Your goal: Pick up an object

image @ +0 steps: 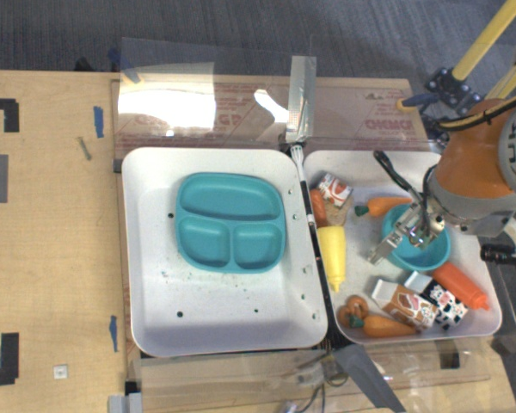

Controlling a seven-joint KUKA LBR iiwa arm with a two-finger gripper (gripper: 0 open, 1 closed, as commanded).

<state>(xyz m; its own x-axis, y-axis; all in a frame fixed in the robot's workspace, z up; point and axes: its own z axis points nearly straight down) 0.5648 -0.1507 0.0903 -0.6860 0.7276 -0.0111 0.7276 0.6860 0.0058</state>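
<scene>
Two shallow white bins sat side by side on the wooden bench. Inside the left bin lay a teal divided plate. Within the right bin, the gripper hovered over a small teal bowl, its metal fingers spread apart, grasping nothing. Close around it lay a yellow bottle, an orange carrot, an orange cylinder and a brown carton.
</scene>
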